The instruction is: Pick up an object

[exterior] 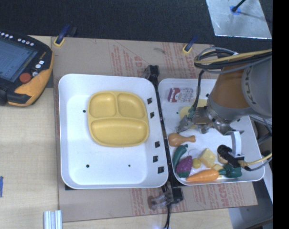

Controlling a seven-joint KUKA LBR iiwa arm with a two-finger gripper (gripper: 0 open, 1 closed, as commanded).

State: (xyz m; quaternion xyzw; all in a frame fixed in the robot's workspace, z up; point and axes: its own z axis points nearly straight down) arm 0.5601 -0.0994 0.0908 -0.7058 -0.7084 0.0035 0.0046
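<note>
Hovering: end effector (188,123), finger state unclear | drumstick (181,139) just below, long axis left-right, bone end right

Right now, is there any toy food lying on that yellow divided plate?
No. The yellow divided plate in the left bin is bare; the toy carrot and drumstick lie in the right bin.

Even bright overhead light, soft shadows, slightly soft focus (mild glare on bins (72,128))

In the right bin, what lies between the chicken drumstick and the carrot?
In the camera view, between the chicken drumstick and the carrot lie a green pepper and a purple eggplant, side by side and close together.
</note>
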